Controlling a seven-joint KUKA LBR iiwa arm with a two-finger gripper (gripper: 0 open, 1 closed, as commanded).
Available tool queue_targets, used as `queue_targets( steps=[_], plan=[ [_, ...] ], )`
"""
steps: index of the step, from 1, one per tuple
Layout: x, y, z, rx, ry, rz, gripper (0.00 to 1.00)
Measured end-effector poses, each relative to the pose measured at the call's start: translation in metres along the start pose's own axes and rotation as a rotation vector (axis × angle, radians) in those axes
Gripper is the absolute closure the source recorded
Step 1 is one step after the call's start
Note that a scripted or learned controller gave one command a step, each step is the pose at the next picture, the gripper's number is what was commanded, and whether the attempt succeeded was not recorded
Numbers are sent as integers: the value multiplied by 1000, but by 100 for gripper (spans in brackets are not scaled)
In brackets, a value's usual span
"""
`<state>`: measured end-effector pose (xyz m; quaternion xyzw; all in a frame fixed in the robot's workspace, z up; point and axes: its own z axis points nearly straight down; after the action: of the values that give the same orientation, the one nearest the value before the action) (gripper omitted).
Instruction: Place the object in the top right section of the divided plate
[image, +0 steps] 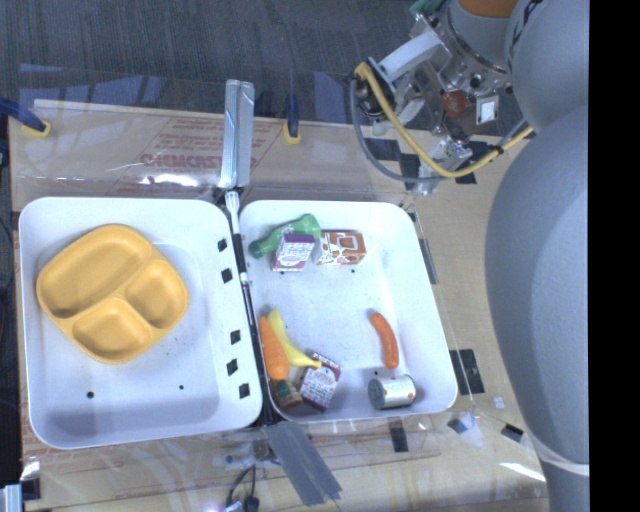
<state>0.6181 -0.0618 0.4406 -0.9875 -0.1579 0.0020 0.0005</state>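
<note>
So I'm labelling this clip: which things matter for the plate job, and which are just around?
Job: plate, pincer, right bin's toys: sausage, can, cartons, carrot, banana.
Around: bins, clamp.

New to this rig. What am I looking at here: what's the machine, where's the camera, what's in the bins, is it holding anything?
One fixed camera looks down at a slant on two shallow white bins. The big grey shape on the right is the robot arm; its gripper hangs above the top edge of the right bin, amid yellow cables, with nothing visibly between its fingers.

The left bin holds a yellow three-section divided plate. The right bin holds toy food: a green vegetable, two small printed cartons, an orange sausage, a silver can, and a carrot and banana beside another carton. None is on the plate yet.
</note>
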Motion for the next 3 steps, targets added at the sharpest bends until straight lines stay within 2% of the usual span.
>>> queue_targets(
  steps=[1,2,3],
  plan=[
    [-29,78,2,1,0,-158,0],
    [-64,124,0,5,-2,-302,0],
    [-68,131,93,4,-2,-342,0]
  ],
)
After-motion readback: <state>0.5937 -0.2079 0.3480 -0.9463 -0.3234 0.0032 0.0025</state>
